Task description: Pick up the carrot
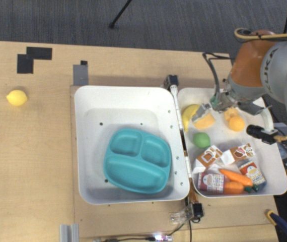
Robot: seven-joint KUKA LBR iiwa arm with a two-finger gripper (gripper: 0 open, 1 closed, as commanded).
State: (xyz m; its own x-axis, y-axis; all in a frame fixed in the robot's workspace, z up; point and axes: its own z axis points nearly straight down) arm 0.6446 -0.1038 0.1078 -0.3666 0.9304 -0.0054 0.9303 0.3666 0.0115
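The long orange carrot (235,176) lies at five o'clock in the right white bin (279,183), wedged among packets; the hand (219,102), grip unreadable, might snag neighbours.

Left bin (83,135) is showing plain white walls and is holding a teal divided plate (137,160). Right bin (277,178) is likewise showing white. The carrot (239,177) is showing bright orange with a dark green tip. A lime (201,139) is showing green; a lemon (189,114) in the bin is showing yellow, matching a second lemon (17,98) on the tan bench (27,175). Small cartons (210,156) are showing brown, white and red print. The arm (279,69) is showing grey with an orange band.
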